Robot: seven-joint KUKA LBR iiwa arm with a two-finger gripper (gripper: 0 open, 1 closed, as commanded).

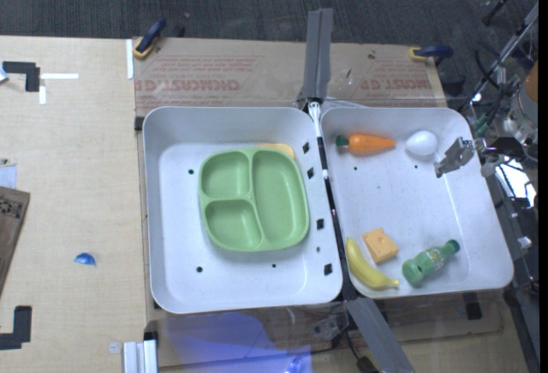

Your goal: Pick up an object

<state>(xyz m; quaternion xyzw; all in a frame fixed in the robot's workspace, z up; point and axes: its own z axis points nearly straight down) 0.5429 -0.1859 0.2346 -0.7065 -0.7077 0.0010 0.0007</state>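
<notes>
The gripper (452, 156) hangs beside the white plastic egg (420, 143), finger state unclear; centre squarely over the egg before descending.

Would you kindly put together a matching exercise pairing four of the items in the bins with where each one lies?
Things:
1. carrot
2. divided green plate
3. green bottle
4. banana

Places:
A. near right corner of the right bin
B. far side of the right bin, beside the white egg
C. middle of the left bin
D. near left corner of the right bin, next to the cheese wedge

Pairs: 1-B, 2-C, 3-A, 4-D
</notes>
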